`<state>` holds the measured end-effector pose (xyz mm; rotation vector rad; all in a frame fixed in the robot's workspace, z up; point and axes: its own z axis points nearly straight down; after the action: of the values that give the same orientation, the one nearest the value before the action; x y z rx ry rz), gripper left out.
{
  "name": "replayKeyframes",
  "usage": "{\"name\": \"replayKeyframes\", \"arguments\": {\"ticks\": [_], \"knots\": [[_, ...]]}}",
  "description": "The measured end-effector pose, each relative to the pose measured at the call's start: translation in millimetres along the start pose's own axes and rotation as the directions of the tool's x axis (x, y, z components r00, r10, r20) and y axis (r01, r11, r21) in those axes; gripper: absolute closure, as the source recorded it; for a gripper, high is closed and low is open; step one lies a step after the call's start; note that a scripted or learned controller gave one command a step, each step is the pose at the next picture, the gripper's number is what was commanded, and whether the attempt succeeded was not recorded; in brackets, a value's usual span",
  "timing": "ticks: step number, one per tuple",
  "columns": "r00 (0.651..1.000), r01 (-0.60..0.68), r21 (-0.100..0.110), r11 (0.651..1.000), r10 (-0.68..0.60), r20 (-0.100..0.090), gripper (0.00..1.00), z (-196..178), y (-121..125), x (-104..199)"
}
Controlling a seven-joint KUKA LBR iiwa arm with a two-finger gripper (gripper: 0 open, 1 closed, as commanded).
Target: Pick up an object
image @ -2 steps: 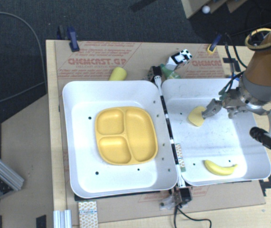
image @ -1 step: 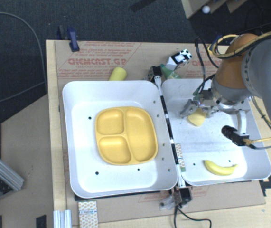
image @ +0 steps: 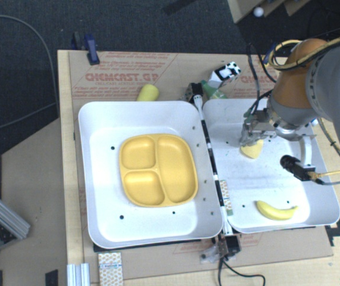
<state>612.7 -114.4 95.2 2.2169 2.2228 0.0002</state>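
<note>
Lying in the right bin (image: 312, 216), a pale yellow chunk (image: 252, 151) sits directly under the gripper (image: 253, 137), touching its tips; whether those tips grasp it I cannot tell. One banana (image: 275, 210) lies nearer that bin's front edge. The left bin (image: 98, 159) holds one yellow divided plate (image: 156, 169) with three compartments.

Arm (image: 330, 76), right of frame: grey rounded casing, orange band above wrist, yellow and black cables looped alongside; metallic gripper (image: 253, 137) below.
</note>
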Motion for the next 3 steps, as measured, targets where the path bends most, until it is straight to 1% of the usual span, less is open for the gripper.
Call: {"name": "replayKeyframes", "arguments": {"ticks": [1,2,3], "knots": [[1.000,0.000,0.001,1.000,0.000,0.000,0.00,0,0,0],[1.000,0.001,-0.002,1.000,-0.001,0.001,1.00,-10,0,0],[1.000,0.001,-0.001,1.000,-0.001,0.001,0.00,-10,0,0]]}}
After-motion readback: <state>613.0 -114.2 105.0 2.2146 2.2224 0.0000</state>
